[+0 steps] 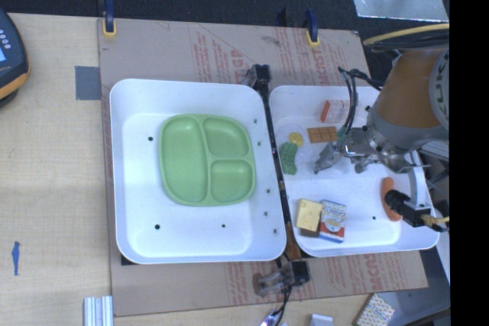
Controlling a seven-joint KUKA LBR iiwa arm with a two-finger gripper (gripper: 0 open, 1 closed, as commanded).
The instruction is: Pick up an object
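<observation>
Arm over the right bin, nothing seen between the gripper fingers.

The gripper (330, 159) is held low over the middle of the right bin (306, 244), with the grey arm (409, 99) and its orange band reaching in from the right. Whether the fingers are spread or pressed together cannot be told. Just left of the gripper a green object (288, 156) is seen with a small yellow piece (296, 139) at its far end. Farther back lie a tan waffle-like piece (322, 135) and an orange block (331, 111). Near the front edge a yellow block (309, 216) lies touching a small printed box (332, 220). An orange-red item (390, 197) lies at the right side. In the left bin (130, 164) a green divided plate (206, 159) is placed centrally.
</observation>
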